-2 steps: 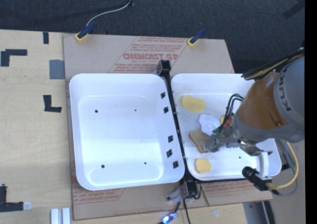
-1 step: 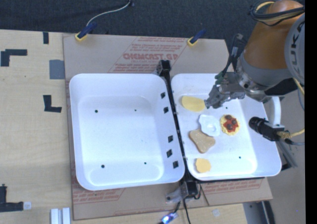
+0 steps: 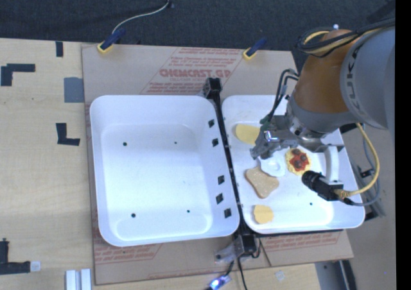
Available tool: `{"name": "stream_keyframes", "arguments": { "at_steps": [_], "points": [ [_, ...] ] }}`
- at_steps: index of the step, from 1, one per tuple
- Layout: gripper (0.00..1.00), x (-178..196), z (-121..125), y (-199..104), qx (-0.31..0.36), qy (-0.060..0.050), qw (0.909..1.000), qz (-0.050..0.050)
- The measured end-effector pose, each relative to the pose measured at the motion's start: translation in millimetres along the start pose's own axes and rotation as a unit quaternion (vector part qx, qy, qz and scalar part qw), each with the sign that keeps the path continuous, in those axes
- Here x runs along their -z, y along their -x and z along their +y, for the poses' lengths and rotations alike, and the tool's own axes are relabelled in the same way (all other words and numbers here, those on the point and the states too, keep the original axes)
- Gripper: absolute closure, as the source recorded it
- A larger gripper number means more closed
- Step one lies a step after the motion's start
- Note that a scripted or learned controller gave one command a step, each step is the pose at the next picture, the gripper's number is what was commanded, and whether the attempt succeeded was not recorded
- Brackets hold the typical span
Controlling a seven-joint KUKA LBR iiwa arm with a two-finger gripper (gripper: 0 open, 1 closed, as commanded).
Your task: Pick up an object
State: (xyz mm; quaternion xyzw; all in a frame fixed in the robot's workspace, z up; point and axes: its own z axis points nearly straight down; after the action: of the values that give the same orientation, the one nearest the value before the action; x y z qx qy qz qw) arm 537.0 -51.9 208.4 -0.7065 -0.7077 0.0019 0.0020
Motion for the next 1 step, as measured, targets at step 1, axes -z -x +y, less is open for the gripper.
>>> {"name": "stream_keyframes", "arguments": {
  "at_steps": [1],
  "points": [
    [1.00,-11.2,-11.8,-15.1,0.000,0.001,1.0000,0.000]
  ]
}}
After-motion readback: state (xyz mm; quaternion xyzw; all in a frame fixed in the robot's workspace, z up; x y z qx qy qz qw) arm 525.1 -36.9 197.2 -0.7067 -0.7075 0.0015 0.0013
